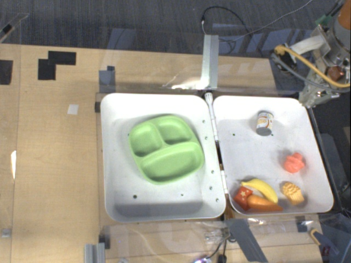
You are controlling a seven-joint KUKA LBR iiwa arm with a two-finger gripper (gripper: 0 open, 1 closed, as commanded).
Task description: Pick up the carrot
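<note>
Carrot [264, 204]: orange, lying flat along the near wall of the right bin [241, 147], at about seven o'clock of that bin's floor. Touching or nearly touching a red strawberry-like piece [242, 195] at its nine o'clock end. Banana [261, 189] curving just above it at twelve o'clock, close enough that contact cannot be ruled out. Yellow-brown lumpy item [292, 192] near its two o'clock, slightly apart. Little room on the near side, with the bin rim right there; open floor only beyond the banana, toward twelve.

Farther out in the same bin: pink-red lumpy item [295, 163] at one o'clock from the carrot, well apart; small can [264, 123] upright toward twelve o'clock, near the far wall. Wide bare white floor between the can and the fruit cluster.

Left bin [118, 190] at nine o'clock, sharing the centre divider, holding a green divided plate [166, 148] set at a tilt in plan, three compartments. Both bins on a pale wooden bench [49, 147], black markings [55, 63] at its far left; dark carpet [109, 10] beyond.

Arm end [329, 43] at the upper right, outside the right bin's far corner, with yellow hose and cables, well apart from the carrot. Gripper opening: cannot tell; nothing seen held.
</note>
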